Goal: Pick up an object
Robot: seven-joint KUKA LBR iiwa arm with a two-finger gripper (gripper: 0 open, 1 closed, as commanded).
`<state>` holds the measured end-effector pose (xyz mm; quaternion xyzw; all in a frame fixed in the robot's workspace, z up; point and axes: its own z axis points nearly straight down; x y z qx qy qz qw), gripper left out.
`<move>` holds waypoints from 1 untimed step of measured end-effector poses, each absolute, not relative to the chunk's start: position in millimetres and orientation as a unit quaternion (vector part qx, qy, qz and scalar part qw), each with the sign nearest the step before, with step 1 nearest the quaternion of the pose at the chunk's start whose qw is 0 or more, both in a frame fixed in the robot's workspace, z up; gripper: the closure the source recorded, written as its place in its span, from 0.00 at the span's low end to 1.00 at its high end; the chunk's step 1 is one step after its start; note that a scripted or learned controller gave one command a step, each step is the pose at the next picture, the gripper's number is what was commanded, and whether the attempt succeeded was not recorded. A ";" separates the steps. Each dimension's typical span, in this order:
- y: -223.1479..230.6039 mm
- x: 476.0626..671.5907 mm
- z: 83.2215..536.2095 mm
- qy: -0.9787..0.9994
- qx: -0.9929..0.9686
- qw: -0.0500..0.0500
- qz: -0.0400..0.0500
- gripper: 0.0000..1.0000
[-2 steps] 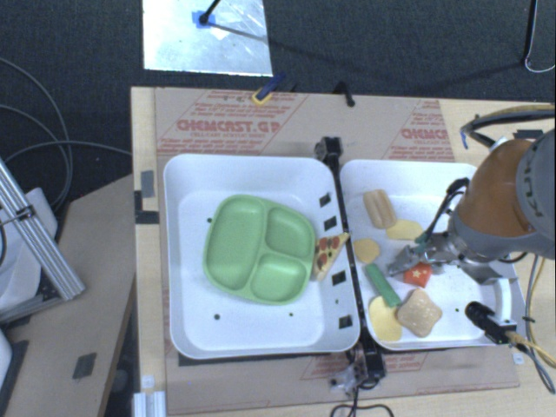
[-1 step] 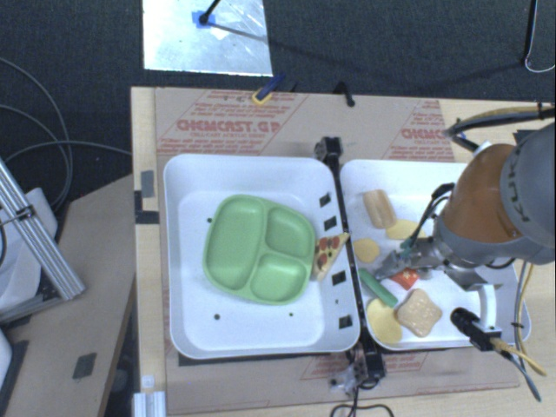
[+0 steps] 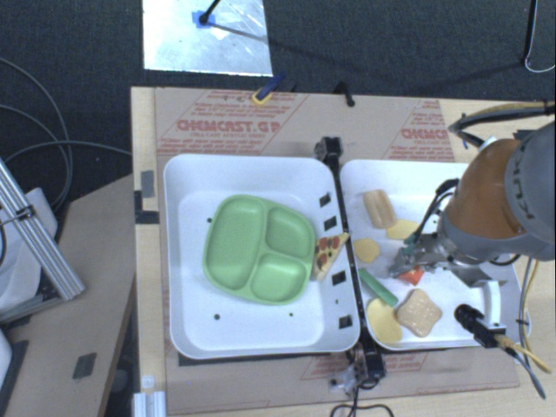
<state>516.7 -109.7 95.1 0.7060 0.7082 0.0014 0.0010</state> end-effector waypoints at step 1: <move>-55.7 568.5 190.5 0.711 0.703 0.005 0.005 1.00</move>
